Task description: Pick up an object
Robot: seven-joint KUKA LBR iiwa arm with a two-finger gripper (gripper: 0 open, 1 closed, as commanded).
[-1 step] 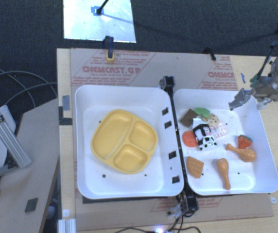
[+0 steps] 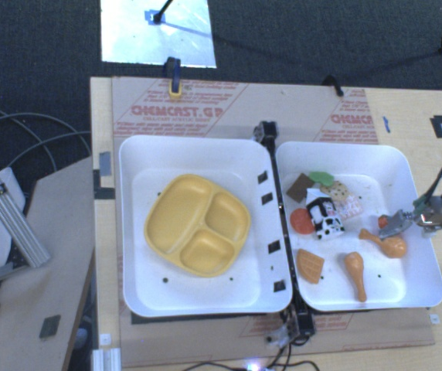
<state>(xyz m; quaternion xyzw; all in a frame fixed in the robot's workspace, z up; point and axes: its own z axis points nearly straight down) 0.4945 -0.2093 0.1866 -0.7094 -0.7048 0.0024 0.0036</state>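
Roughly, stage: the pick looked begun but not finished; nothing was lifted clear of the bins.
Arm: reached in from the right, its gripper (image 2: 393,224) low inside the right bin (image 2: 422,288), near that bin's right wall.
Gripper state: I could not tell; the tip was small and blurred, so width and contact stayed unclear.
Likely target: an orange pear-shaped toy (image 2: 391,245) lay just below and beside the gripper tip, possibly touching it, though the view was too coarse to be sure.
Other right-bin items: a tan drumstick toy (image 2: 355,273) near the front; an orange ridged piece (image 2: 310,265) toward the front left; a black-and-white cow toy (image 2: 325,216) beside a red round piece (image 2: 302,221); a brown square (image 2: 300,185) and a green piece (image 2: 321,178) toward the back.
Left bin (image 2: 140,284): held a yellow divided tray (image 2: 198,224), lying flat, well apart from the gripper.
Done: approach to an object, by my reading.
Left: a secure closing on the toy, then a lift off the bin floor.
Tabletop (image 2: 229,107): carried both bins side by side.
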